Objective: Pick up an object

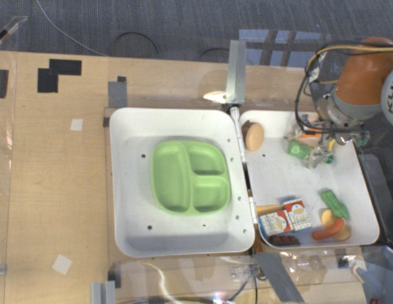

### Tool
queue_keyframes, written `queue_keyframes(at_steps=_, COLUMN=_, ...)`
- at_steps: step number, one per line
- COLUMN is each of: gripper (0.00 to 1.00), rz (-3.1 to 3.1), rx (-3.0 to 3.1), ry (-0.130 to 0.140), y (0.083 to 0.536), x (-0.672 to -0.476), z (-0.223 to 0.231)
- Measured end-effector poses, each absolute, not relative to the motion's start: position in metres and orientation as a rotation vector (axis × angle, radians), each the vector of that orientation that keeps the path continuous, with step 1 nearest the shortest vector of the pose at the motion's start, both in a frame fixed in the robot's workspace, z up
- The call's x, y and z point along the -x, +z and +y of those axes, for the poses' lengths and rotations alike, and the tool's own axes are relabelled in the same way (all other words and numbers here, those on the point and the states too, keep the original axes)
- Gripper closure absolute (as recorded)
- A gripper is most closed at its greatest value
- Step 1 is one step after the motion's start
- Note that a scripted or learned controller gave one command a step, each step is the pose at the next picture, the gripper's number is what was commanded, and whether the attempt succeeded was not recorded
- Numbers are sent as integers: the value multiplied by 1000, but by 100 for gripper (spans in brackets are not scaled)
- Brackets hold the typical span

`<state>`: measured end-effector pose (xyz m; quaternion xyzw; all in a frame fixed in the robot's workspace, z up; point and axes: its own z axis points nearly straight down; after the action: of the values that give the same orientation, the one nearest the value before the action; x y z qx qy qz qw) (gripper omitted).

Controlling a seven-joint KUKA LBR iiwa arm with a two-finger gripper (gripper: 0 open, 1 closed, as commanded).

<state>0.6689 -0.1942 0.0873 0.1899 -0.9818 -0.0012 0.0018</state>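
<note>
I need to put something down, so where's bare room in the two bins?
Right bin: bare middle, between the egg, the gripper and the cartons. Its near edge is crowded. Left bin: the green tray fills the center, leaving bare margins.

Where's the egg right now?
The brown egg lies in the right bin, at its far-left corner against the divider, well left of the hand and the green item beneath it.

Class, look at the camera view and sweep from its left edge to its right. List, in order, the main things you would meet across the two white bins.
Green divided tray → tan egg-shaped item → small carton → green block under the gripper → green pepper-like piece.
</note>
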Motion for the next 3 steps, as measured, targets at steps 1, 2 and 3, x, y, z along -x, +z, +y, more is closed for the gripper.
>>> queue_keyframes(at_steps=1, gripper=0, rz=-3056, rx=-741, ry=1, y=88, x=-670, z=-205)
queue_keyframes(at_steps=2, gripper=0, rz=-2990, rx=-1000, ry=8, y=89, x=-604, z=-201)
queue_keyframes(at_steps=3, gripper=0, rz=-3060, rx=-770, ry=3, y=89, x=-665, z=-147)
